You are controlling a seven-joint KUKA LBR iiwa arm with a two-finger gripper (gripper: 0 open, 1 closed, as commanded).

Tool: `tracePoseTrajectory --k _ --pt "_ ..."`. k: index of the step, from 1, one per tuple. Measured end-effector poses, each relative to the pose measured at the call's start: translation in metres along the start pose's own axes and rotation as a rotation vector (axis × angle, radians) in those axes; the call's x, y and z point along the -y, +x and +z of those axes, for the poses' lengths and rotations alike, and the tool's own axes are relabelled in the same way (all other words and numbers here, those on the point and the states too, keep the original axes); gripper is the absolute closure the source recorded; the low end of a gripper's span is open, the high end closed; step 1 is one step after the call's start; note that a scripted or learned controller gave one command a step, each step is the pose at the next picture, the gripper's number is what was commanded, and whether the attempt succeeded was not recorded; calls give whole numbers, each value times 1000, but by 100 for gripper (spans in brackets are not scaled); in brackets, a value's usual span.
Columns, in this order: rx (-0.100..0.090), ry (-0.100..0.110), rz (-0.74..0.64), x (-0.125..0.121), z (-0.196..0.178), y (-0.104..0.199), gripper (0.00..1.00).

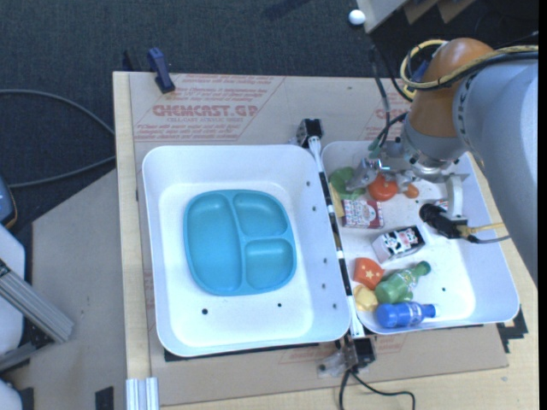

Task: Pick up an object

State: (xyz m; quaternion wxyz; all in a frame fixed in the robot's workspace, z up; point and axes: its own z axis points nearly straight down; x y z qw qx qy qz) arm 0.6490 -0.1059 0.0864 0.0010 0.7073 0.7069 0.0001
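A small red-orange object [384,188] lies near the back of the right bin [487,293], beside a green piece [344,179] and a red-and-white packet [363,213]. The grey arm [504,118] reaches in from the right, its orange band above the wrist, bent down over that bin. The tool [380,171] hangs just over the red-orange object; whether it grips anything cannot be told.

left bin [171,254]: open around blue tray [241,241] | right bin [479,293]: toys crowd left half
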Motion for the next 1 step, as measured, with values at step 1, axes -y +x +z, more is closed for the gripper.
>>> tracePoseTrajectory --k 1 --pt "1 -2 -1 -1 -11 1 100"
